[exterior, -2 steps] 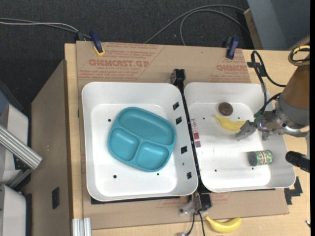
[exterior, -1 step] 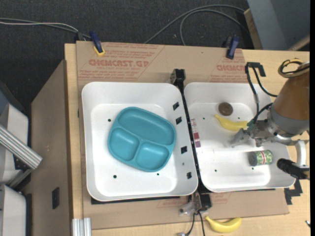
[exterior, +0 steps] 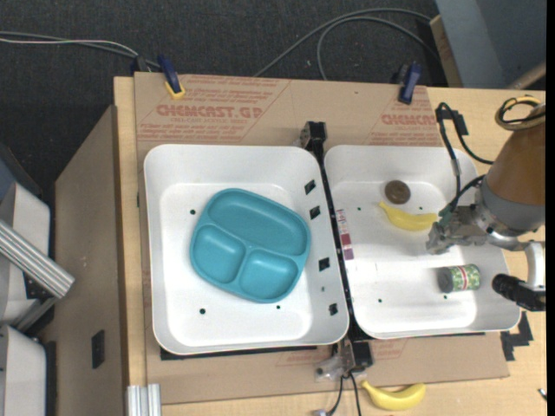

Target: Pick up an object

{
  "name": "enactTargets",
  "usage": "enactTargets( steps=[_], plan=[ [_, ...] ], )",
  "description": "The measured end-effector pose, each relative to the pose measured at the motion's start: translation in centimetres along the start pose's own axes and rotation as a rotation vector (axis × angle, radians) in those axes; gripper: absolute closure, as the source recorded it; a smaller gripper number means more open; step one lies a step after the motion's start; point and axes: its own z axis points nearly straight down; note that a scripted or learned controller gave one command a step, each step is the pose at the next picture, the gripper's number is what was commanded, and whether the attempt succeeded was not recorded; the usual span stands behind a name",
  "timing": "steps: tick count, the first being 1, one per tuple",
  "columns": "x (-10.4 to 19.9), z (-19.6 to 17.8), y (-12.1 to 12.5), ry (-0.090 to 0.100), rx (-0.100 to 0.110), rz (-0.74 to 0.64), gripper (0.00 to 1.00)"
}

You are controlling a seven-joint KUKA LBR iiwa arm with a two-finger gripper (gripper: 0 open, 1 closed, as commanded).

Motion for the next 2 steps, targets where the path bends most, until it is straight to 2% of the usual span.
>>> enactTargets(
  steps=[2],
  plan=[
    [0.5,-12.0,-0.7,-0.003,-0.006,-0.002,1.00]
  ],
)
